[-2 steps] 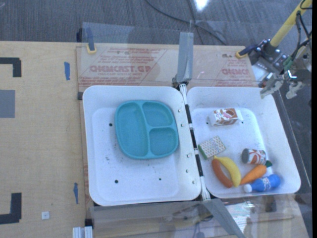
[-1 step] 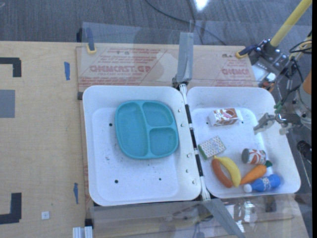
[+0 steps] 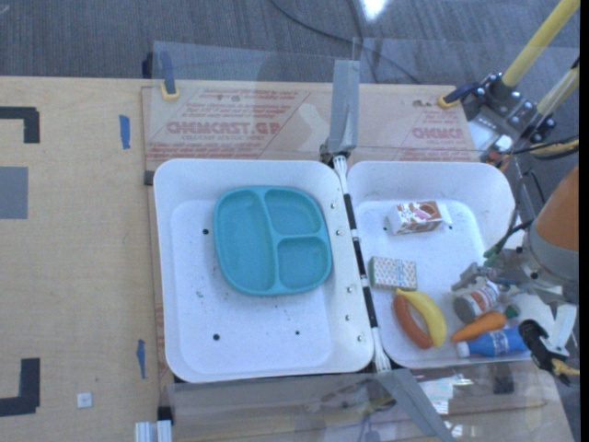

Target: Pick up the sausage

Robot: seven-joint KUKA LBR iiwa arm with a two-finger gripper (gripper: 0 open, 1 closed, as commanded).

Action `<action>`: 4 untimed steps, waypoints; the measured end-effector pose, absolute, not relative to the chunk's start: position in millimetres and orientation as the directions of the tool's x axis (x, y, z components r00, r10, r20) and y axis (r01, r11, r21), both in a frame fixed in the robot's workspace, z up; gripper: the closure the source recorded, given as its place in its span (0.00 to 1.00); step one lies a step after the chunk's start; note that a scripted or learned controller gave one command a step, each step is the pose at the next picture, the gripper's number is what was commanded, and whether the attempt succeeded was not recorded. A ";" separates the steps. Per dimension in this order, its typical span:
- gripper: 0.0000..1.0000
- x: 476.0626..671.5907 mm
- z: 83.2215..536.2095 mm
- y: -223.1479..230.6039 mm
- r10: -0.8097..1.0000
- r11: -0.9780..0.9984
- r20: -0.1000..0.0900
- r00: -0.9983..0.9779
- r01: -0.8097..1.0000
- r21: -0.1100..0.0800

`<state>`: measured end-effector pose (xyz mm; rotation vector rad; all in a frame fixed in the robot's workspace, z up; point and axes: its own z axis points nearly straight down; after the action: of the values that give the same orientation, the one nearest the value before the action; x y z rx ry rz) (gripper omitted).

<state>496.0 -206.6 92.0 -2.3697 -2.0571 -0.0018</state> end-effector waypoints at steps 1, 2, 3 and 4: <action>1.00 495.2 100.1 -207.4 0.990 -0.142 0.004 0.142 0.990 -0.005; 0.00 495.1 100.0 -207.4 0.990 -0.142 0.005 0.142 0.990 -0.005; 0.00 490.8 87.8 -193.9 0.953 -0.302 0.002 0.302 0.953 0.002; 1.00 491.6 97.3 -194.6 0.953 -0.303 0.005 0.303 0.953 0.003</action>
<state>491.6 -194.6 97.3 -2.5362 -1.8540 -0.0088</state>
